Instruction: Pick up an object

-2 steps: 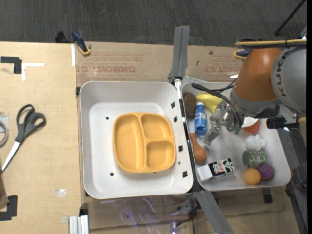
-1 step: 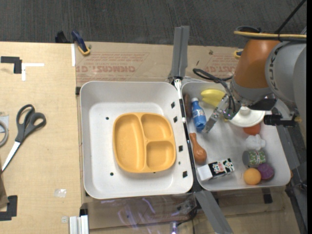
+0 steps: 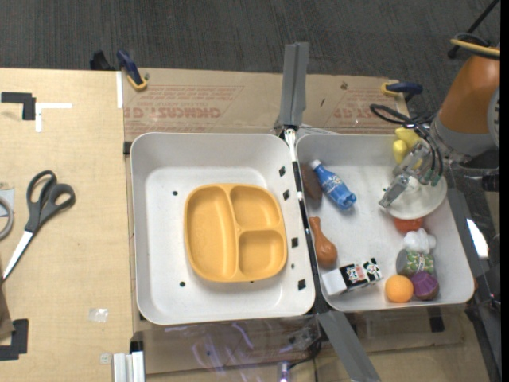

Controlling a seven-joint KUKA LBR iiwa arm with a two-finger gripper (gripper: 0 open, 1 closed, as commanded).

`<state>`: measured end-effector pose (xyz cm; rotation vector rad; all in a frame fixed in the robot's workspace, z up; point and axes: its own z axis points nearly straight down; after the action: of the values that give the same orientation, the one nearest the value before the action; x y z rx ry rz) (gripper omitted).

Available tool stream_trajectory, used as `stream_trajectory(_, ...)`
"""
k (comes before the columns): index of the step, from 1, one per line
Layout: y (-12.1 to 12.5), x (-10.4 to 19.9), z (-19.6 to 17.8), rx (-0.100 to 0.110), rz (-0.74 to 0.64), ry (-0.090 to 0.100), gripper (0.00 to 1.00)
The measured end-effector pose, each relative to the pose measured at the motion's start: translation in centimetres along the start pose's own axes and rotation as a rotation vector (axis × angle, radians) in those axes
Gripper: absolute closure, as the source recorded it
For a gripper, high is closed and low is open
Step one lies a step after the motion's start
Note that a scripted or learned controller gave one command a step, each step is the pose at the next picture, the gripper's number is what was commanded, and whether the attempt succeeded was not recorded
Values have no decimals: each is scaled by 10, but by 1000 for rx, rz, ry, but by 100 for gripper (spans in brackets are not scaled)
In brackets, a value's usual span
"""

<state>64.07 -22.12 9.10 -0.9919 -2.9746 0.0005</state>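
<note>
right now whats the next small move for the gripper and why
Probably lower straight down a little: the gripper hangs at the left rim of the white plate in the right bin, so the plate is the nearest thing to grasp.

From my screen I counted 2 white bins: the left bin (image 3: 151,237) and the right bin (image 3: 362,233). The left one carried 1 yellow divided plate (image 3: 235,232) with 3 compartments. In the right one I made out 1 blue bottle (image 3: 332,185), 1 brown drumstick-shaped toy (image 3: 322,243), 1 small black-and-white box (image 3: 362,274), 1 orange ball (image 3: 399,289), 1 purple item (image 3: 425,286), 1 white plate (image 3: 419,201) and 1 yellow item (image 3: 405,142). On the worktop (image 3: 71,293) lay 1 pair of scissors (image 3: 36,213). I saw 2 blue clamps, one at the left (image 3: 131,69) and one at the right (image 3: 403,89).
</note>
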Motion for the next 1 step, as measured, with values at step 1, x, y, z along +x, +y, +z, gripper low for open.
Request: stream_trajectory(1,-36,51,-1,-5,147,-6,0)
